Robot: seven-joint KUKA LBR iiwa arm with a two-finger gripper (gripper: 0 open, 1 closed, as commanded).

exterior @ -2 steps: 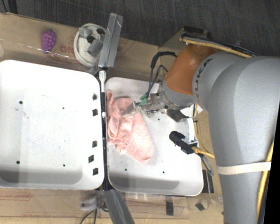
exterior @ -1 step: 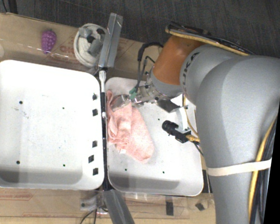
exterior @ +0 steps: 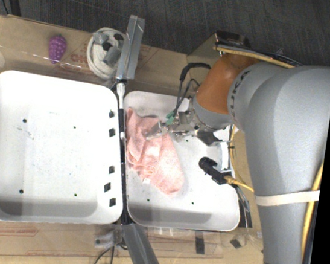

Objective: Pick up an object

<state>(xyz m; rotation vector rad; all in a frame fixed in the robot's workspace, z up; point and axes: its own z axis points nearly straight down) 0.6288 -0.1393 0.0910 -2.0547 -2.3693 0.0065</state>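
Observation:
A crumpled pink cloth (exterior: 153, 154) lies in the right white bin (exterior: 209, 211), against its left wall. My gripper (exterior: 160, 128) reaches in from the right and hangs over the cloth's upper edge, its tips pointing left just above or on the fabric. The grey arm with its orange band (exterior: 217, 87) covers the bin's upper right part.
The left white bin (exterior: 47, 148) sits beside it across a grey divider (exterior: 117, 146). On the cardboard behind the bins lie a purple grape bunch (exterior: 57, 48) and a white coiled roll (exterior: 105, 51). A black fitting (exterior: 211, 168) juts out over the right bin.

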